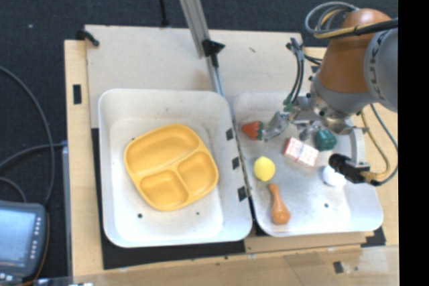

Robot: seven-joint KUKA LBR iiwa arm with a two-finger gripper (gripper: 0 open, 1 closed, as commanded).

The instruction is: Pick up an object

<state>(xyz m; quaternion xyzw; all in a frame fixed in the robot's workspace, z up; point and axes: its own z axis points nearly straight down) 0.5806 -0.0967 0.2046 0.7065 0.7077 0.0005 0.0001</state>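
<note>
My gripper (289,130) hangs low over the back of the right bin (348,214), with nothing visibly held. One metal finger (275,125) reaches toward a small red object (251,130) by the bin's left wall. A pink and white box (301,153) lies just below the gripper. A yellow ball (264,169) and an orange bottle-shaped piece (277,205) lie nearer the front. A dark green object (326,139) and a white object (332,175) lie to the right, partly under the arm.
The left bin (114,211) holds a yellow divided tray (171,165). A slanted metal pole (194,10) rises behind the bins. A black-and-yellow connector (352,169) on a cable hangs over the right bin. A monitor (20,238) sits at far left.
</note>
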